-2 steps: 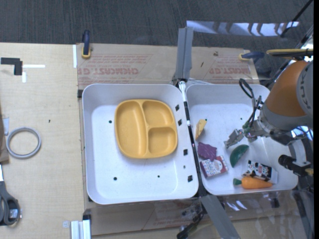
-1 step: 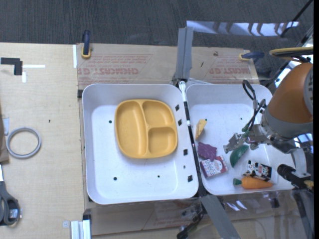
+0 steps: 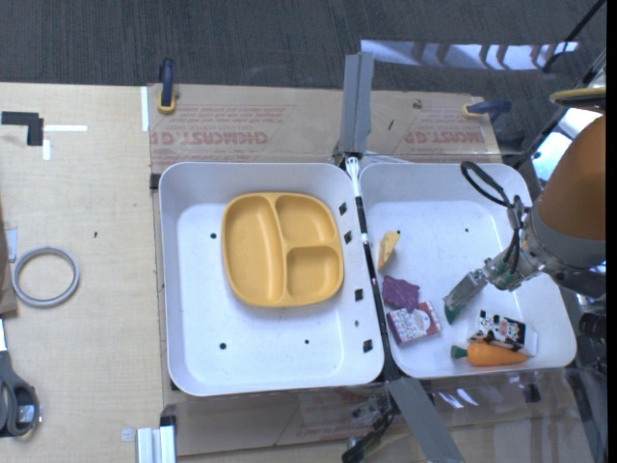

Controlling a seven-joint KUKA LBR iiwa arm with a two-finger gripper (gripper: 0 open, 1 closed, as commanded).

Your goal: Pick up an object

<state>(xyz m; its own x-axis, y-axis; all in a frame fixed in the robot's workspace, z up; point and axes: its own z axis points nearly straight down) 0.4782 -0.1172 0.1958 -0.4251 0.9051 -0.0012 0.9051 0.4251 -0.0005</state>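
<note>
My gripper (image 3: 461, 300) hangs low over the right bin (image 3: 453, 196), pointing down and to the left from the arm at the right edge. Its tip is over bare bin floor. Just left of it lies a small pink and white packet (image 3: 414, 323), and a crumpled purple wrapper (image 3: 400, 290) sits beside that. To the gripper's lower right rest a black and white pack (image 3: 501, 330) and an orange carrot (image 3: 496, 355). A small yellow piece (image 3: 388, 248) lies near the bin's left wall. Nothing shows between the gripper and the bin floor.
The left bin (image 3: 193, 287) holds a yellow divided plate (image 3: 282, 249). On the wooden bench to the left lie a roll of tape (image 3: 43, 276) and scissors (image 3: 17, 405). Cardboard lies behind both bins. A black cable (image 3: 487, 186) loops above the gripper.
</note>
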